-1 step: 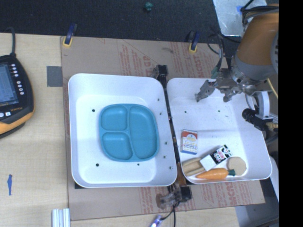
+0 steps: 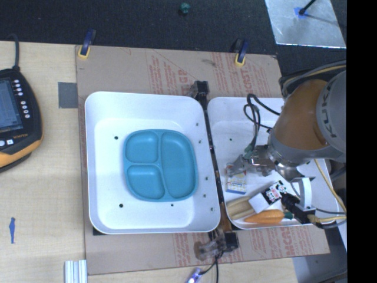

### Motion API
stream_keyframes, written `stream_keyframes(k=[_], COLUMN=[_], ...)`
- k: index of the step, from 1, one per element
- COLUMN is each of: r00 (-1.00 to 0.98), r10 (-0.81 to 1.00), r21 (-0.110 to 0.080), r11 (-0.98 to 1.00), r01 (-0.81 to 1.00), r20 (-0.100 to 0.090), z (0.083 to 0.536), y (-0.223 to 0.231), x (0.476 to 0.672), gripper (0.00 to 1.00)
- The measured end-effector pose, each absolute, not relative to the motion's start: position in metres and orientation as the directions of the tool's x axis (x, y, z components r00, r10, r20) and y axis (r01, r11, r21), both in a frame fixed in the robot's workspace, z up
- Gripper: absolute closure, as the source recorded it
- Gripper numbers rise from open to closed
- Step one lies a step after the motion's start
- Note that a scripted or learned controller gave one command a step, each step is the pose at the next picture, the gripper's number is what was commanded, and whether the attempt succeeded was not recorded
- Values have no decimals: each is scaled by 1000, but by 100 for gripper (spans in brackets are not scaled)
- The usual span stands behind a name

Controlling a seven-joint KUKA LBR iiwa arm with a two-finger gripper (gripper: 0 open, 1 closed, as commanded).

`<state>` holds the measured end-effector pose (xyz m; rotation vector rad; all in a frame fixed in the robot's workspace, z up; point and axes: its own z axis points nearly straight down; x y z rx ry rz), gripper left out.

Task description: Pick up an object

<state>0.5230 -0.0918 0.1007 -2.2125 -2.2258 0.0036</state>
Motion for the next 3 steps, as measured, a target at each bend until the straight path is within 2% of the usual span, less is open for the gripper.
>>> stream_keyframes(k=[1, 2, 3], r00=[-4, -6, -7], r10=[1000, 1000, 1000], r21=[5, -3, -5], r11=[4, 6, 7], r01=[1000, 1000, 1000], r20=[0, 0, -1], z=[96, 92, 102], y=[-112, -104, -105], x=[592, 601, 601], gripper=[0, 0, 100])
